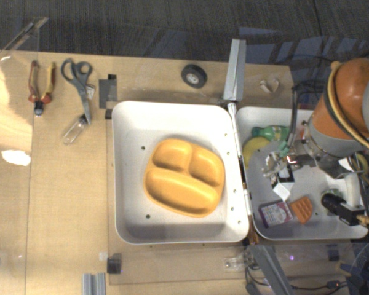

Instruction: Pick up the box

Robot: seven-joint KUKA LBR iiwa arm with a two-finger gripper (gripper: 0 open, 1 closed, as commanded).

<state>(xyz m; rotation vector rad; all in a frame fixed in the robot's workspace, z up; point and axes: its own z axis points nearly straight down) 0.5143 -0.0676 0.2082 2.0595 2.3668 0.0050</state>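
Note:
The box (pixel 275 213) is small and purple with a pale label, lying flat near the front edge of the right bin (pixel 313 229). My gripper (pixel 275 165) hangs over the middle of that bin, behind the box and clear of it. An orange ridged piece (pixel 302 209) lies right beside the box on its right. A small white scrap (pixel 281 192) rests between the gripper and the box.
A green bottle (pixel 271 131) and a yellow round object (pixel 256 147) sit at the back left of the right bin. The left bin (pixel 129 165) holds a large yellow-orange loaf-shaped object (pixel 184 176). Scissors (pixel 80 82), pliers (pixel 39 85) and a tape roll (pixel 194 75) lie on the bench behind.

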